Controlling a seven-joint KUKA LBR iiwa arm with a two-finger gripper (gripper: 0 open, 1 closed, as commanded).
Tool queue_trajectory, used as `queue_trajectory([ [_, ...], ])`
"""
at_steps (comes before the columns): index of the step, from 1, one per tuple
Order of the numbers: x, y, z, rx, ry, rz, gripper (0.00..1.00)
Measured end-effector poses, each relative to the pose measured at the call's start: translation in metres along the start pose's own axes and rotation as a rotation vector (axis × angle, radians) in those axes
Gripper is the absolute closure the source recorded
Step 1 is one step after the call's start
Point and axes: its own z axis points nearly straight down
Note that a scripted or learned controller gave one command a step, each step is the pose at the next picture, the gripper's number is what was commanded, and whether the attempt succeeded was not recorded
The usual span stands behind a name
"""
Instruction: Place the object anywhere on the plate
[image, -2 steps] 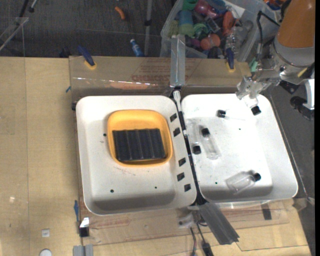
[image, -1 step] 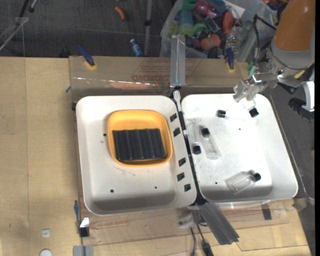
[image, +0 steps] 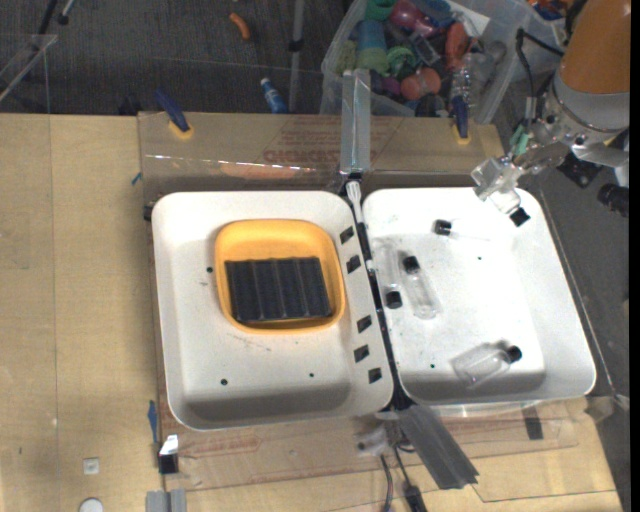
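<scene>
Tool (image: 520, 160) up at right bin's (image: 570, 300) far corner, pinching a clear plastic vial w/ black cap (image: 497, 182). Orange square plate w/ black ribbed insert (image: 278, 280) in left bin, nothing placed yet; carry-over and drop left.

Arm at upper right, tool (image: 522, 160) angled down-left
</scene>
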Motion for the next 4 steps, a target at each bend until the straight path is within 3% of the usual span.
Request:
queue_trajectory([
  [1,-0.016,-0.006,-0.015,-0.001,0.000,-0.013,1.00],
  [3,0.001,0.000,-0.015,0.003,0.002,-0.119,1.00],
  [4,-0.024,-0.009,-0.034,-0.001,-0.002,-0.177,1.00],
])
